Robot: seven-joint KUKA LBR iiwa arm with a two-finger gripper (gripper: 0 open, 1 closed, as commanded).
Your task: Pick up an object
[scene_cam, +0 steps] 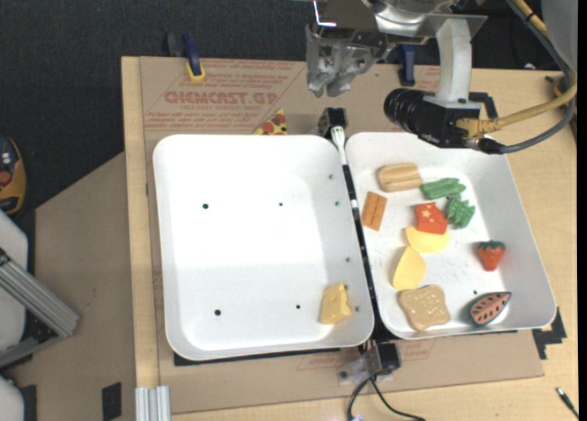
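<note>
Hanging high above the back edge of the bench, my gripper [332, 69] is up near the top of the two bins, and nothing sits between its fingers. I cannot tell if it is spread apart or closed. So the pick has not happened yet, and all of the job is left to do. Just below me is the left bin [183, 227], with one yellow cheese piece [336, 304] in its near right corner. Beside it, the right bin [527, 254] holds most of the toy food: a bread roll [398, 176], an orange stick [373, 210], green beans [445, 190], a strawberry [491, 255], and a slice of toast [423, 307]. I think I must pick one, go down, and grab it.
</note>
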